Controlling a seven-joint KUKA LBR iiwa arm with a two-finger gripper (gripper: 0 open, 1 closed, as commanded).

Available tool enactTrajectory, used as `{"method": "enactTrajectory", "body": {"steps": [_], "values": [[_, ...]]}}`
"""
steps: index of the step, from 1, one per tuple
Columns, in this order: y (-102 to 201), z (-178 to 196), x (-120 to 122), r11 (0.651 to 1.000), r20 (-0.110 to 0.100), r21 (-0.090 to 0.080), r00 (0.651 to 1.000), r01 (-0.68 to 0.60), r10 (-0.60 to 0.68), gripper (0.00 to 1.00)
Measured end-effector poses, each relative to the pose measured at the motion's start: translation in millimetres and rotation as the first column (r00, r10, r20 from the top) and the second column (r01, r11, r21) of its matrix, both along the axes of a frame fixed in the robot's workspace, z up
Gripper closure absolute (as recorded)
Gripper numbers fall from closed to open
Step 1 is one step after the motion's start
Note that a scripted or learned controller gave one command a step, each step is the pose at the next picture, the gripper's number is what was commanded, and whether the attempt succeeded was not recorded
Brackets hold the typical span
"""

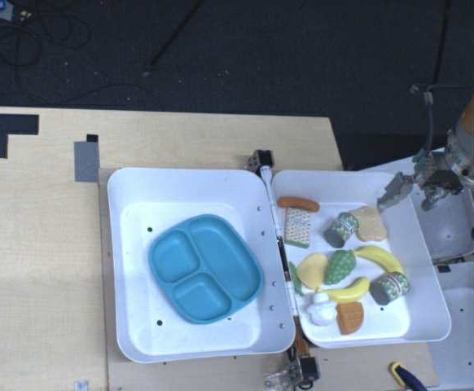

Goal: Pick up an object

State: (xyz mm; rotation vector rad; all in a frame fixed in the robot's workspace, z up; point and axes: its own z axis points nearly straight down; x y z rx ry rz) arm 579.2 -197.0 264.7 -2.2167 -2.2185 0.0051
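The right bin [432,316] holds several toy foods: a brown sausage [299,204], a green and pink packet [297,228], a grey can [342,229], a tan bread slice [372,223], a yellow round fruit [310,270], a green bumpy fruit [340,265], two bananas [381,257] [348,291], a second can [390,287], a white figure [322,309] and an orange wedge [350,318]. My gripper [412,194] hangs over the bin's far right corner, just right of the bread slice. Its two fingers are spread apart with nothing between them.
The left bin [123,218] holds a blue divided plate [205,267]. A ridge [274,235] separates the two bins. The wooden bench [33,259] stretches to the left. A yellow-handled tool [405,375] lies in front of the right bin.
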Motion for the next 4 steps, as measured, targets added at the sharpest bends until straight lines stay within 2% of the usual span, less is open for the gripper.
{"method": "enactTrajectory", "body": {"steps": [1,2,3,4], "values": [[-16,-111,-43,1.000,-0.002,0.001,1.000,0.001,-0.001,0.00],[-10,-177,-29,1.000,0.008,-0.003,1.000,0.003,-0.003,0.00],[-10,-169,-29,1.000,0.003,0.002,1.000,0.005,-0.005,1.00],[60,-131,-28,1.000,0.000,0.001,1.000,-0.001,0.001,1.00]]}}
